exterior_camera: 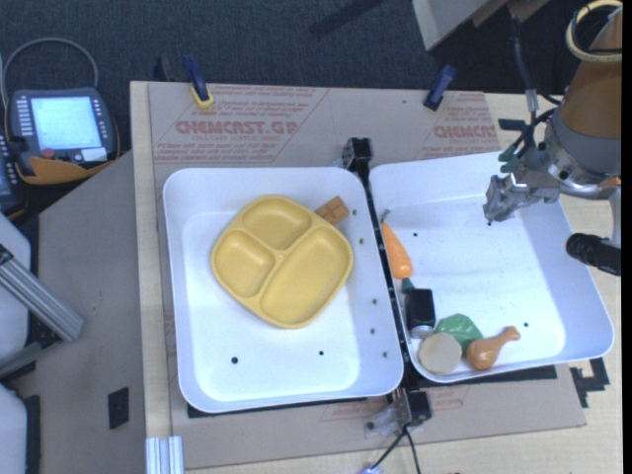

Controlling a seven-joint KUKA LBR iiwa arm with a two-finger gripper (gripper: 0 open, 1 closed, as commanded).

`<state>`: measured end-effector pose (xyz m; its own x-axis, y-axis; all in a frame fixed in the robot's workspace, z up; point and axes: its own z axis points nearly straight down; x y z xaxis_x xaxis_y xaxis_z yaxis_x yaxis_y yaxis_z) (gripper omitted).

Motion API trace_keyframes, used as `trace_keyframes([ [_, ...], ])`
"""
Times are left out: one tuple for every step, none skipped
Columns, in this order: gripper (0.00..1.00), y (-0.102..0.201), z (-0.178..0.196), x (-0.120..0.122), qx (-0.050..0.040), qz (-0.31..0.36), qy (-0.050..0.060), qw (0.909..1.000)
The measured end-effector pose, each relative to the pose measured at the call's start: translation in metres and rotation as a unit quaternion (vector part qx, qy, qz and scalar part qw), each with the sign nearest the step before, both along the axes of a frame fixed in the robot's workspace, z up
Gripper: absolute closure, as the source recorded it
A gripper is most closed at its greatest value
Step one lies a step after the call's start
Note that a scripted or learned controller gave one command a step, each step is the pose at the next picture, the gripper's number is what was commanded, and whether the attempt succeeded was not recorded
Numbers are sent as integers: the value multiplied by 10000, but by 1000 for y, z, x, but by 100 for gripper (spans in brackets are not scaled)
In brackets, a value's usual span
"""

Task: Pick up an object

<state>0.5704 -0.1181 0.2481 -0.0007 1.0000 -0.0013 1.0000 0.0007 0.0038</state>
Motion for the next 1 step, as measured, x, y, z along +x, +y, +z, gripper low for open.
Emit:
trace_keyframes([
  [100, 48, 5, -4, 15, 21, 23, 10000],
])
